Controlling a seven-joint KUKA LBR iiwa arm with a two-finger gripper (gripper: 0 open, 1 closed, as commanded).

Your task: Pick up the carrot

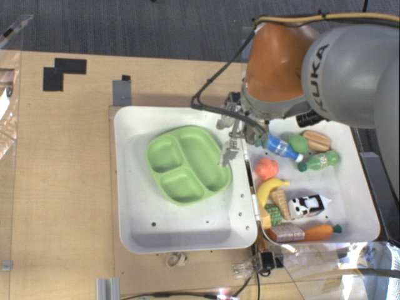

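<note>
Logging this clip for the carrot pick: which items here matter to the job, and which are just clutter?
Job: carrot, gripper, right bin.

Clutter: green divided plate, left bin, banana, blue bottle, green bottle, cow-print carton, bread roll, peach.

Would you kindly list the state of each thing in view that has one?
Carrot: lying flat at the right bin's near edge, not gripped.
Gripper: over the green plate's right rim, nothing visibly in it.
Green plate: right way up in the left bin.
Blue bottle: on its side.
Banana: lying in the right bin.
</note>
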